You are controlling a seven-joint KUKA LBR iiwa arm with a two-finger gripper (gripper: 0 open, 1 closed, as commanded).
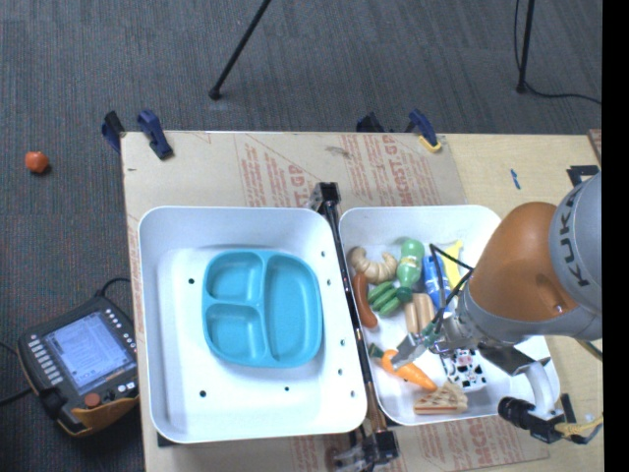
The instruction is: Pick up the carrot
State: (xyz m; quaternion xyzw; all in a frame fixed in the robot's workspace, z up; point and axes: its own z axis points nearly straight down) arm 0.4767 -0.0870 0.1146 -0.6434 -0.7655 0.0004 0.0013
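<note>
Grey metal pincer (421, 343) low in right bin (488, 216), tips down over carrot (412, 371). Jaw state not readable at this slant and size; cannot tell whether spread or closed, nor whether anything is caught. Carrot directly below and slightly left of tips, lying flat on bin floor, orange body pointing down-right, green stub at upper-left end. Apparently touching or nearly so; contact not confirmed.

Just right of pincer: black-and-white spotted toy (465, 369). Below that, tan wedge (441, 399) by front wall. Up-left of pincer: pale ridged roll (420, 313), green pieces (389, 297), reddish sausage (365, 302) along left wall. Further up: tan knobbly piece (374, 263), green-and-white item (411, 256), blue stick (433, 281). Orange band (521, 264) and grey arm covering bin's right half.

Well to left: second bin (157, 226) holding blue tray (263, 306). Beyond, on floor: pendant (81, 365) and small orange ball (36, 162).

Assessment: approach appears complete, pincer at grasp position. Carrot not lifted, resting in bin. Remaining: secure grip, raise clear. Crowded neighbours noted as risk to clean pick.
</note>
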